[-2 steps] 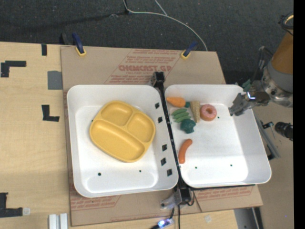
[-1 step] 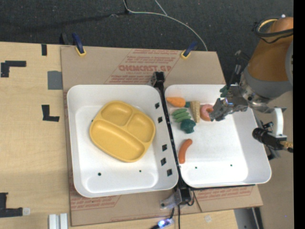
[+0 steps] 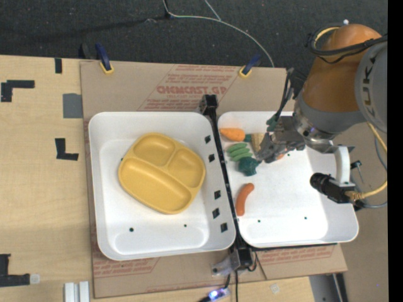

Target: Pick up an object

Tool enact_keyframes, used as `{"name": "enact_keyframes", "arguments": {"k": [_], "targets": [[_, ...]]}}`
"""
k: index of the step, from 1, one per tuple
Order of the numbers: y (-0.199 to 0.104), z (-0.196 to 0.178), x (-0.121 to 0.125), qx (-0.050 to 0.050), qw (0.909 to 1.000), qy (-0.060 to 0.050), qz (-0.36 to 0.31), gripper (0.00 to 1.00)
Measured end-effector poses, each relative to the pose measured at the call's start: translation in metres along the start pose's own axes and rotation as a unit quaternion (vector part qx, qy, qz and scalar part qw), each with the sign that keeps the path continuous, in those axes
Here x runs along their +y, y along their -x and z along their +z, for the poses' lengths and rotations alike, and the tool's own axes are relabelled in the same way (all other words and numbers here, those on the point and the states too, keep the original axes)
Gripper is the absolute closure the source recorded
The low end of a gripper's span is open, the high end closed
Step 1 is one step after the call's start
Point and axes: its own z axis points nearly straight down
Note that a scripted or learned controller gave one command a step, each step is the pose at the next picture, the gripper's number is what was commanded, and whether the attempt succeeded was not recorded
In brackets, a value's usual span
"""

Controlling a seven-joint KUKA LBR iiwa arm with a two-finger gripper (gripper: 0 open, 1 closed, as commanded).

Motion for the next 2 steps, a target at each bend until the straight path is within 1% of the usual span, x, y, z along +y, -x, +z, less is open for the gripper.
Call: {"name": "enact_keyframes", "arguments": {"k": [1,2], "targets": [[-0.052,0.019,-0.010,0.000,1.0000,-0.001,0.000,1.00],[-0.112,0.017,-0.013,0.000,1.0000,0.000,-0.001,1.00]]}}
